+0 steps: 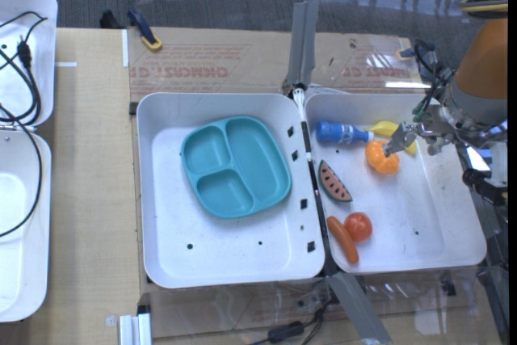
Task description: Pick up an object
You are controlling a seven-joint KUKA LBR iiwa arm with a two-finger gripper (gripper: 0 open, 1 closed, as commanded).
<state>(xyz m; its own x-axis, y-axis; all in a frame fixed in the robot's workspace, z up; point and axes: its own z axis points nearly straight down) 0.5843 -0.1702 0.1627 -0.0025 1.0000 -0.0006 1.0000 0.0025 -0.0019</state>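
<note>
In the right bin (436, 242), a sausage (342, 240) and tomato (359, 225) lie nearest at 7 o'clock; a watermelon slice (334, 182) sits at 9. The orange (383, 157) lies toward 12, the gripper (401, 142) just at its 2 o'clock; whether its fingers are spread I cannot tell. Bottle (341, 132) and banana (389, 129) lie farthest. The left bin (161, 246) holds a teal plate (235, 166).

The grey arm (472, 105) is seen reaching in from the right edge, its orange band (487, 61) uppermost. The gripper (401, 141) is carried at its leftward end, angled down and to the left.
</note>
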